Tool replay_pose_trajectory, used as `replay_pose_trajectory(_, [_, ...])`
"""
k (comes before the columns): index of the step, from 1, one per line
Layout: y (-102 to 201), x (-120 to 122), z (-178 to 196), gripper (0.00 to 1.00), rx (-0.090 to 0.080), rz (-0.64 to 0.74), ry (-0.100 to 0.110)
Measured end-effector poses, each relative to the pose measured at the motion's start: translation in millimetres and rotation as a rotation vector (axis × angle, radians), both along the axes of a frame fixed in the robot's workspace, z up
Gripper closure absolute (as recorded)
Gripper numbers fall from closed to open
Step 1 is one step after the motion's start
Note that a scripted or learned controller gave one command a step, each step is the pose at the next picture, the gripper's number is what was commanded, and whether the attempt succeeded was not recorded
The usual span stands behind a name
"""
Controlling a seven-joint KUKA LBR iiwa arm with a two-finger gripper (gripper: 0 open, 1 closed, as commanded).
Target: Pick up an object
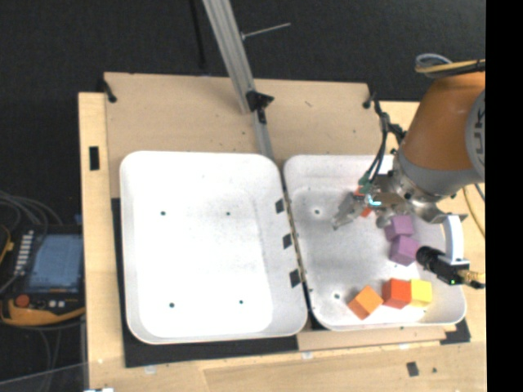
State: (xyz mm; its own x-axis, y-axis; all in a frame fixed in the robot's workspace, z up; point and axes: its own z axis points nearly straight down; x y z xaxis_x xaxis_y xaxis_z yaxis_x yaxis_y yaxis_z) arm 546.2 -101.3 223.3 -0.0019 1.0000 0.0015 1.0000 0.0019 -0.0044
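Observation:
My gripper (pixel 346 211) hangs over the upper middle of the right bin (pixel 327 178), with the orange-banded arm reaching in from the right. Nothing shows held in it. Two purple blocks lie just right of it, one (pixel 400 225) close under the wrist and the other (pixel 403 251) a little nearer the front. Along the bin's front edge sit an orange block (pixel 367 300), a red block (pixel 397 292) and a yellow block (pixel 421 291), side by side.
The left bin (pixel 147 178) stands beside the right one, its white floor showing a few dark dots. A slanted metal rail (pixel 233 47) runs from the top down to the gap between the bins. A blue-screened pendant (pixel 49 264) lies off the bench at the left.

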Motion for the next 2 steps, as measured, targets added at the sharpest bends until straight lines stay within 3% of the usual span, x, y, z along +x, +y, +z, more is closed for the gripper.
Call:
replay_pose_trajectory(1, [0, 1, 3, 0.0, -0.001, -0.002, -0.006])
replay_pose_trajectory(2, [-5, -2, -60, 0.0, -0.002, -0.004, 0.002])
